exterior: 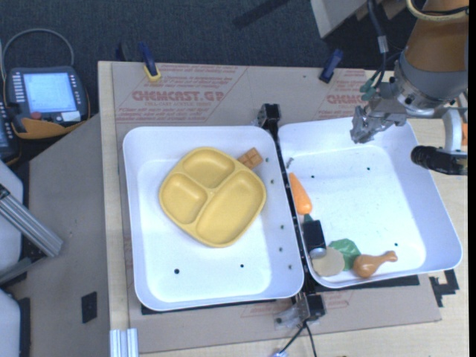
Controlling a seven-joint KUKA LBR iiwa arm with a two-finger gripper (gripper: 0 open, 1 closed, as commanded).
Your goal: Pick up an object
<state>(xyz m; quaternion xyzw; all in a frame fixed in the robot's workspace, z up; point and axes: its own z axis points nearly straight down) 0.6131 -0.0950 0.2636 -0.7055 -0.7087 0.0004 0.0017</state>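
Camera view: I saw my end effector [362, 131] at the right bin's [416, 199] twelve o'clock rim; its grip I couldn't tell.

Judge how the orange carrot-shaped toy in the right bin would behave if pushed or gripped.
The orange carrot-shaped toy looks rounded and tapered, so it would probably roll or swing. Its smooth surface may slip between fingers. Lying against the right bin's left wall probably limits access.

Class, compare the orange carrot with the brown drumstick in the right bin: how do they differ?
The carrot is bright orange and tapered; the drumstick is tan-brown with a bulbous end. The carrot lies along the bin's left wall, the drumstick near its front edge. Both lie flat in the right bin.
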